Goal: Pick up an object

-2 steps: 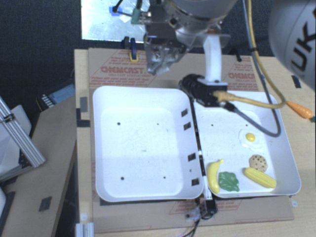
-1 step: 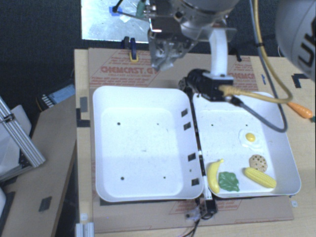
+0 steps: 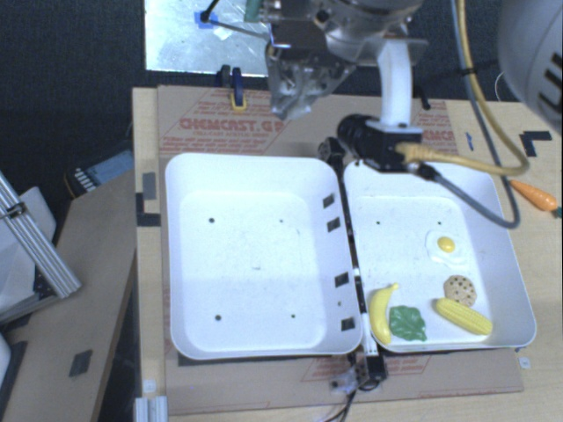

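Hovering high behind the bins, the hand (image 3: 295, 95) carries nothing; its grip cannot be told.
Well below it to the right lie egg (image 3: 445, 245), cookie (image 3: 459, 288), corn (image 3: 464, 316), banana (image 3: 381, 313) and leaf (image 3: 407, 323).

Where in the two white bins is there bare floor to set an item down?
The left white bin shows bare floor wall to wall. In the right white bin, the far half near the black mount is bare. Its near end is crowded: fried egg toy, round cookie, yellow corn cob, green leaf piece, yellow banana.
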`<state>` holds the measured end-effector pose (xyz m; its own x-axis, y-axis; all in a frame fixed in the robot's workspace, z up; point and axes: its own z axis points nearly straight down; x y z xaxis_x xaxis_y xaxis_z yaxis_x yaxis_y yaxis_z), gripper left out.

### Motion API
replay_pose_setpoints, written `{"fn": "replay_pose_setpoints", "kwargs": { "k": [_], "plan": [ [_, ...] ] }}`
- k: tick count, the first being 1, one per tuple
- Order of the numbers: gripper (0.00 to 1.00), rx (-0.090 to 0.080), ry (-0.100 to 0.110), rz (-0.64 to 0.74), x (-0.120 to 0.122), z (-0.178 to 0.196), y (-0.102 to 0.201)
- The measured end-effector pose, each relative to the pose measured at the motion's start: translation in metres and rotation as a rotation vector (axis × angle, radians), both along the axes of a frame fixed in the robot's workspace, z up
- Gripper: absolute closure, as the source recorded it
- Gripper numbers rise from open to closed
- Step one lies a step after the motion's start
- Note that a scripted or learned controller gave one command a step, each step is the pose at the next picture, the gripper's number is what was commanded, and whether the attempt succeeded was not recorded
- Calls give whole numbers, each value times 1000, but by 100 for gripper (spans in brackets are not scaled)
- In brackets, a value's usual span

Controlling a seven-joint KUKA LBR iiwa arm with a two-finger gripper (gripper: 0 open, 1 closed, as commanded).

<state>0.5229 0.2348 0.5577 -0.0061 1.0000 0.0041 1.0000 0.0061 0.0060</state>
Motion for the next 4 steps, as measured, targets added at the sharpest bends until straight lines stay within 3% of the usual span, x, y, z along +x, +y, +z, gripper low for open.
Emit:
{"fn": "replay_pose_setpoints", "kwargs": {
  "k": [1,2,3,4],
  "plan": [
    [0,-1,1,0,0,0,0],
    [100,1,-2,1,0,11,0],
    [0,1,-1,1,0,11,0],
    [100,3,-3,3,0,22,0]
  ]
}}
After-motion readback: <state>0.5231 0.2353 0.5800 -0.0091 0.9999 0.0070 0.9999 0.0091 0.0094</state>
